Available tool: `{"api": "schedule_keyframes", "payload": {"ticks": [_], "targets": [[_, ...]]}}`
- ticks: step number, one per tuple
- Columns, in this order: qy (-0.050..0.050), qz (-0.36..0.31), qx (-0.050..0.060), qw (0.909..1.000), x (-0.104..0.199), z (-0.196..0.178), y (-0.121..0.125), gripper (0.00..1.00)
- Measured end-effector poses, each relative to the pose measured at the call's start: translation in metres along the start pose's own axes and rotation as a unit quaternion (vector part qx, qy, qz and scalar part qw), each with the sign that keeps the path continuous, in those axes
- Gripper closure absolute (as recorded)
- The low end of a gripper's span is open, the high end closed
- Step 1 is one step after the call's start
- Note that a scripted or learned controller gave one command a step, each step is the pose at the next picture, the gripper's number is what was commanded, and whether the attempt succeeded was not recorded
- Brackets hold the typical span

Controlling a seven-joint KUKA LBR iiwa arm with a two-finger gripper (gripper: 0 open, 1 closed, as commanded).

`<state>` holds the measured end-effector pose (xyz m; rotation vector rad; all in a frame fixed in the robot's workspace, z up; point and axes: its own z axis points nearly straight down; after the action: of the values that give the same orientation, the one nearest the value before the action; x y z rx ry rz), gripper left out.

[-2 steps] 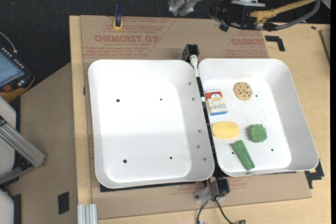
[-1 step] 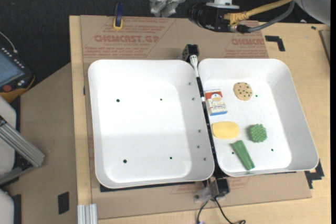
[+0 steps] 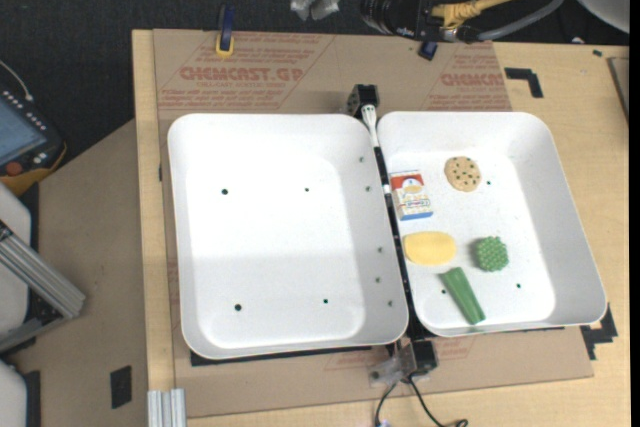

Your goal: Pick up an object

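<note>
We find the left bin (image 3: 270, 225) bare of objects. In the right bin (image 3: 560, 215) lie a small red-and-white box (image 3: 411, 196), a yellow oval piece (image 3: 430, 248), a cookie (image 3: 462, 173), a green stick (image 3: 464, 295) and a green knobbly ball (image 3: 490, 254). The gripper (image 3: 318, 0) hangs beyond the bins' far edge, holding nothing; how wide it stands we cannot tell. We judge the pick not yet begun: next it must travel over the right bin and descend. The cookie sits apart with open room; the box hugs the divider wall.

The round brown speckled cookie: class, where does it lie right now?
The round brown speckled cookie lies in the right white bin, toward its far side, just right of the small red-and-white box and above the green bumpy ball.
</note>
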<state>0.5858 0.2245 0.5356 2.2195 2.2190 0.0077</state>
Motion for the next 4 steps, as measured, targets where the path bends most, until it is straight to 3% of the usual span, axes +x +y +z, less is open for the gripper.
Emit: {"api": "schedule_keyframes", "payload": {"ticks": [1,2,3,4], "targets": [[-0.003,0.001,0.01,0.9999,-0.001,0.122,0.041,1.0],[0.001,-0.001,-0.002,1.0,0.0,0.043,0.032,1.0],[-0.004,0.001,0.011,0.9999,-0.001,0.205,0.074,1.0],[0.0,0.0,0.001,1.0,0.0,0.191,0.08,1.0]]}}
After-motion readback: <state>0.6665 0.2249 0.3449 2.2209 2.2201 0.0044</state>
